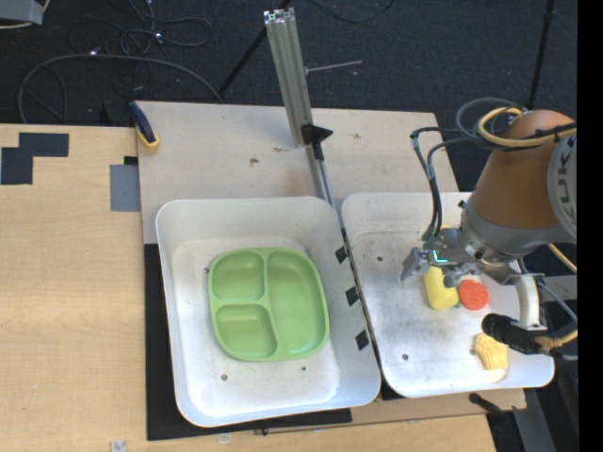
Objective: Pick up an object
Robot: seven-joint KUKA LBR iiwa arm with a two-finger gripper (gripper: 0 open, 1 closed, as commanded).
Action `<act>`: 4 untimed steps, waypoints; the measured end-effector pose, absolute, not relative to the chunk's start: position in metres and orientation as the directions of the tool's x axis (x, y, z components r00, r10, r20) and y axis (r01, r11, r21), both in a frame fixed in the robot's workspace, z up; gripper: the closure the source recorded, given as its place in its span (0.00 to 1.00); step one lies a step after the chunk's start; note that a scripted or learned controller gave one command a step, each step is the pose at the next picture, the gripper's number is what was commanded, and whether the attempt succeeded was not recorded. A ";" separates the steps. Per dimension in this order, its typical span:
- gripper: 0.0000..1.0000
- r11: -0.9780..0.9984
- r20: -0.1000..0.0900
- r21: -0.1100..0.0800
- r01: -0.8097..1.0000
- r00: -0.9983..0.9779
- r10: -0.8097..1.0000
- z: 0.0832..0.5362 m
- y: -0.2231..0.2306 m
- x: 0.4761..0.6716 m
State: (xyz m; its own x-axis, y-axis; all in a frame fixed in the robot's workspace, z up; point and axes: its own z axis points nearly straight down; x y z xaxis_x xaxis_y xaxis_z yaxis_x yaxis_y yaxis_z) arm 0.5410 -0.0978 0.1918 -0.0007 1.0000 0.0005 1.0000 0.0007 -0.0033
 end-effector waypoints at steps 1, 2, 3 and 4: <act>0.00 0.001 0.000 -0.002 1.000 -0.001 1.000 0.192 -0.098 0.541; 0.00 0.000 0.002 -0.009 1.000 0.000 1.000 0.131 -0.090 0.538; 0.00 0.000 0.003 0.001 1.000 0.000 1.000 0.094 -0.091 0.540; 1.00 -0.002 0.009 0.009 1.000 0.002 1.000 0.106 -0.088 0.543</act>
State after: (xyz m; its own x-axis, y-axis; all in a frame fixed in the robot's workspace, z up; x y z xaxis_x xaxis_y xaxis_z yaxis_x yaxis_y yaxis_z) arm 0.5432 -0.0881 0.1060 0.0024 1.0000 0.0092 1.0000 -0.0025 0.0090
